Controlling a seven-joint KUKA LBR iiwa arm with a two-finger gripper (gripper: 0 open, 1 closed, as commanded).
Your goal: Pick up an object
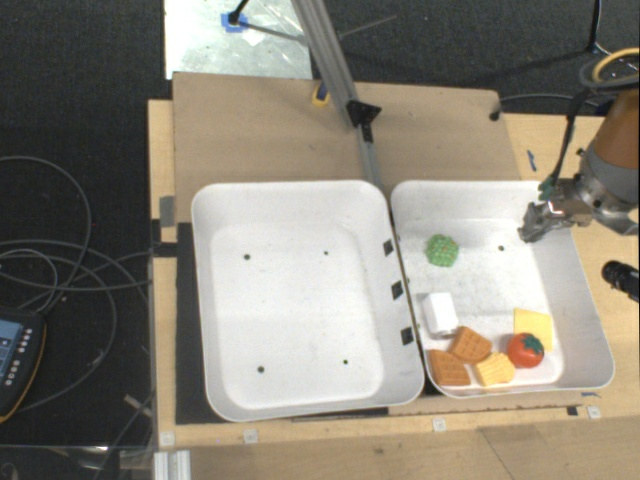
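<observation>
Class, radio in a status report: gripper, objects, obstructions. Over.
Gripper over right bin's far right side, nothing seen held. Green ball alone mid-bin; tomato in near cluster. No obstruction seen.

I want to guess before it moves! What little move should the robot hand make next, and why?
Probably slide toward the green ball and come down over it. The gripper hangs near the right bin's far right side with nothing in it, and the green ball lies alone, apart from the crowded toys at the near edge.

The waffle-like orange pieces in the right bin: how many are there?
3, clustered at the near edge of the right bin: one round waffle piece, one darker waffle piece near the divider, one lighter waffle piece beside the tomato.
</observation>
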